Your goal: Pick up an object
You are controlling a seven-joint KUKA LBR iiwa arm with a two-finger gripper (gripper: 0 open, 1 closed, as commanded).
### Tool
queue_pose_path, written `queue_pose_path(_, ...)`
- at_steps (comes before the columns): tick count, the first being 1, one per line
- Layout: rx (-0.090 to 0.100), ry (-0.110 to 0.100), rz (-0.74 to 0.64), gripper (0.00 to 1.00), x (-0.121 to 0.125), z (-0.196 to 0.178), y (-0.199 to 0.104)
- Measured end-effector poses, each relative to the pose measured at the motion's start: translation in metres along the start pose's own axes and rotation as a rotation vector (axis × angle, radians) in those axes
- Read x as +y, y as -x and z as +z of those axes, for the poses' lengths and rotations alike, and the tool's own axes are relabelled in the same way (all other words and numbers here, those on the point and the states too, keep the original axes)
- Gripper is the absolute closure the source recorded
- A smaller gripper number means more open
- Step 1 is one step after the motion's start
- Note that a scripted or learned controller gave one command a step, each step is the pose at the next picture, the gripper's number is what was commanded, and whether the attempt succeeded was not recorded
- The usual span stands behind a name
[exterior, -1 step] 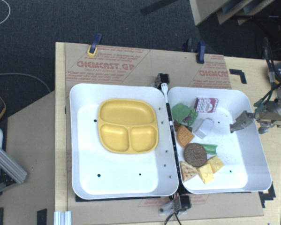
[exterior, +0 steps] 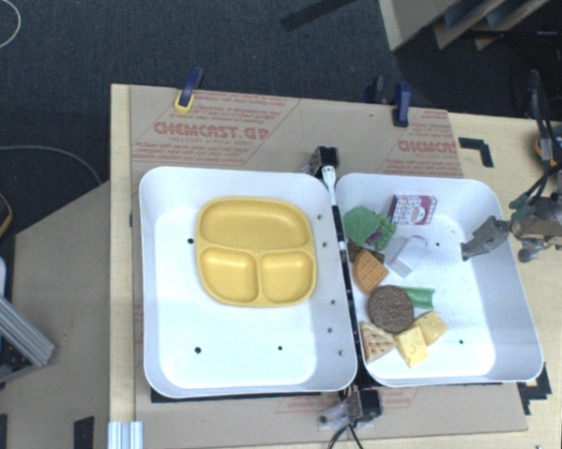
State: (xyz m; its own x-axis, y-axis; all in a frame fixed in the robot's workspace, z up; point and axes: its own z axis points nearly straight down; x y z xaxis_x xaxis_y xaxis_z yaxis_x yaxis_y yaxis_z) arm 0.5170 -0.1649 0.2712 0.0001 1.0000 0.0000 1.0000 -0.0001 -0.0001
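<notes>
Camera view: your gripper (exterior: pixel 485 237) hangs over the right bin's (exterior: pixel 502 306) far-right rim, well apart from the burger patty (exterior: pixel 390 308); finger state, can't tell.

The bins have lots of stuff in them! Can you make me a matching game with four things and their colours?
Things:
1. divided plate
2. round patty
3. small carton
4. leaf-shaped piece

Colours:
A. green
B. yellow
C. dark brown
D. pink and white

Pairs: 1-B, 2-C, 3-D, 4-A
</notes>
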Motion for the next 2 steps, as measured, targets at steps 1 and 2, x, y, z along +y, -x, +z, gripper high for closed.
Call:
queue_pose_path(1,0.003,-0.006,0.001,0.00,0.001,0.063,0.003)
queue_pose_path(2,0.004,-0.007,0.000,0.00,-0.005,0.116,-0.007)
